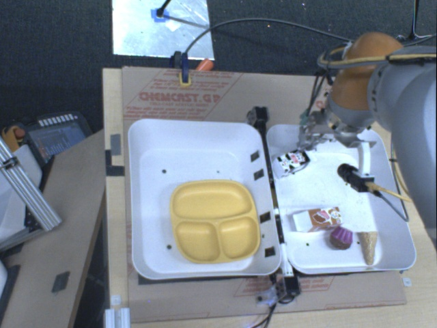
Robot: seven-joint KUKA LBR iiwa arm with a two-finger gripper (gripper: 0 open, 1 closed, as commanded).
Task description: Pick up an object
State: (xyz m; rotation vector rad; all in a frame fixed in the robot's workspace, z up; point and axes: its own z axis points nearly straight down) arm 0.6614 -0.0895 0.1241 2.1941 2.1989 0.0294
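My gripper hangs over the far left part of the right bin, coming down from the grey arm with the orange band. Right below and to the left of its tip is a small black-and-white spotted object, close to the bin's left wall. Whether the gripper touches it is unclear. Nearer the front of that bin lie a white and orange packet, a purple cupcake-shaped toy and a beige ice-cream cone.
The left bin holds a yellow divided plate towards its front right. A black-clipped divider separates the two bins. A foil sheet lies beyond the bench, and a grey device sits at the left.
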